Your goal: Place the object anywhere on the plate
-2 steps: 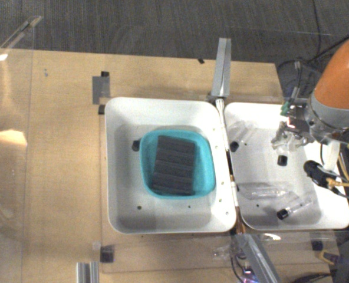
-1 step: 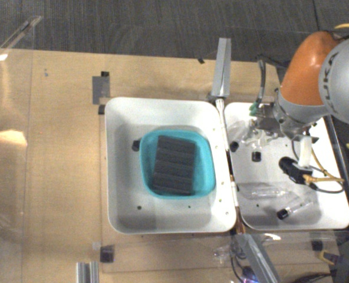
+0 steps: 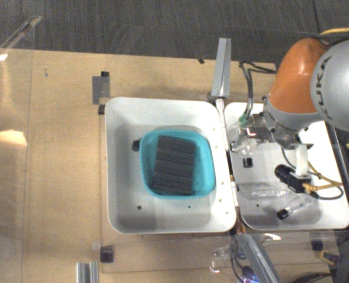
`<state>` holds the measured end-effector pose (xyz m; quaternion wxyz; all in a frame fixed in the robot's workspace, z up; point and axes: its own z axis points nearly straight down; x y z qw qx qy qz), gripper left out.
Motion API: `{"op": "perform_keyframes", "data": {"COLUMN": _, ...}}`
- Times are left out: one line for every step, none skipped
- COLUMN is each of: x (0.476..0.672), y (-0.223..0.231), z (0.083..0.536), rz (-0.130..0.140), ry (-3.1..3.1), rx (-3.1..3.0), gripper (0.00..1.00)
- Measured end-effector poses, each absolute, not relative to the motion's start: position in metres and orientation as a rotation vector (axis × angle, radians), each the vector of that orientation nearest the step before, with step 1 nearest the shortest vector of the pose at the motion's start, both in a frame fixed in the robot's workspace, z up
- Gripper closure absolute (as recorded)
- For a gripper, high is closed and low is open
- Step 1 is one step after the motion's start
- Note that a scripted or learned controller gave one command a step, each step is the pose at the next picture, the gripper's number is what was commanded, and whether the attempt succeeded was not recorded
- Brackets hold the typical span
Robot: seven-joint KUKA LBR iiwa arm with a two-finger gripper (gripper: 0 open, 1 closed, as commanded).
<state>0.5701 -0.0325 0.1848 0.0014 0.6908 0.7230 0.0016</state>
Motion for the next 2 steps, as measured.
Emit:
{"op": "perform_keyframes", "data": {"x": 0.5606, "y": 0.0681, "z": 0.1845, "rz": 0.005, "ry": 2.466, "rx": 1.943, "gripper": 1.00}}
{"op": "perform_keyframes", "data": {"x": 0.5607, "y": 0.0676, "z": 0.1847, "rz": 0.006, "ry": 2.465, "rx": 1.944, "gripper": 0.00}}
